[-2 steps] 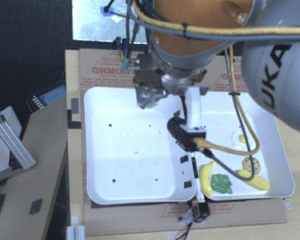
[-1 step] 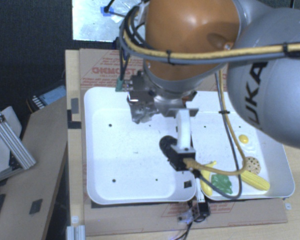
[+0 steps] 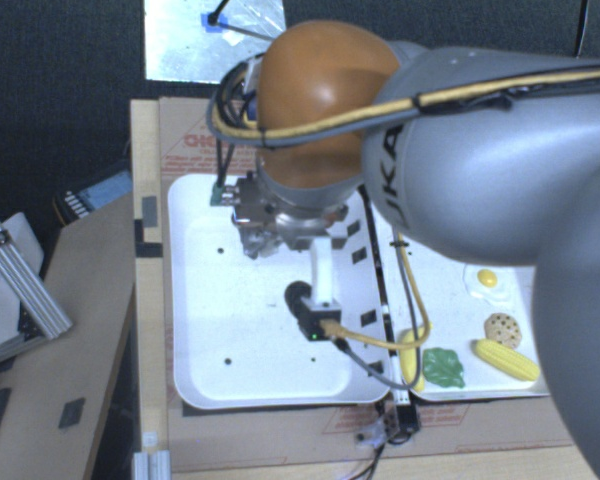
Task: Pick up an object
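My gripper (image 3: pixel 257 240) hangs over the upper middle of the left white bin (image 3: pixel 212 313), mostly hidden under the orange wrist band and the grey arm. Nothing shows beneath it on the bin floor. In the right bin (image 3: pixel 450 298) lie a toy fried egg (image 3: pixel 487 280), a round cookie (image 3: pixel 501 328), a yellow corn cob (image 3: pixel 507 360), a green leafy piece (image 3: pixel 443 368) and a slim yellow piece (image 3: pixel 410 360) against the dividing wall. All of these lie well to the right of the gripper.
The big grey arm covers most of the right bin's far half. A cardboard base (image 3: pixel 180 148) surrounds the bins. To the left stand a brown board (image 3: pixel 80 348) and aluminium rails (image 3: pixel 20 278).
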Tool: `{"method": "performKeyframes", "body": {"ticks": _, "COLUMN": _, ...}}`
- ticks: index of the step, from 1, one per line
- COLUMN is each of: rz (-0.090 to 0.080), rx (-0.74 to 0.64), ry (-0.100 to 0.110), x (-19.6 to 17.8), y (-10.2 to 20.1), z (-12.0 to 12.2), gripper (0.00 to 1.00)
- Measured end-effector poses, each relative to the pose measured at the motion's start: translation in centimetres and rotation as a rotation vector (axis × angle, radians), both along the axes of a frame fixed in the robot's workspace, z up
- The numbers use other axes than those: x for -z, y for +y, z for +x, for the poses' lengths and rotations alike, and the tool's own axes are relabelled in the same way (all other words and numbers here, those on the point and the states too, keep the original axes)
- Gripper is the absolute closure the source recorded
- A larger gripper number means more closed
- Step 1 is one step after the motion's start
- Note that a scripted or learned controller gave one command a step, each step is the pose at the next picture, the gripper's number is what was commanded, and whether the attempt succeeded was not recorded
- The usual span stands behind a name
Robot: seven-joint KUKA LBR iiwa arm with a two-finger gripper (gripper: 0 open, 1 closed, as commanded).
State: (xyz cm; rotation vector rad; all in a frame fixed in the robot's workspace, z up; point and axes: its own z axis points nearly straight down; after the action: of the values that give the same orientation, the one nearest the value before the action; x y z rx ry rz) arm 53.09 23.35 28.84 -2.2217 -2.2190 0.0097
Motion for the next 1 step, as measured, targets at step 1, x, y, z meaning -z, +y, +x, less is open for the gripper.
{"method": "performKeyframes", "body": {"ticks": 1, "rz": 0.000, "rx": 0.000, "ry": 0.000, "x": 11.03, "y": -0.10, "z": 6.13, "gripper": 1.00}}
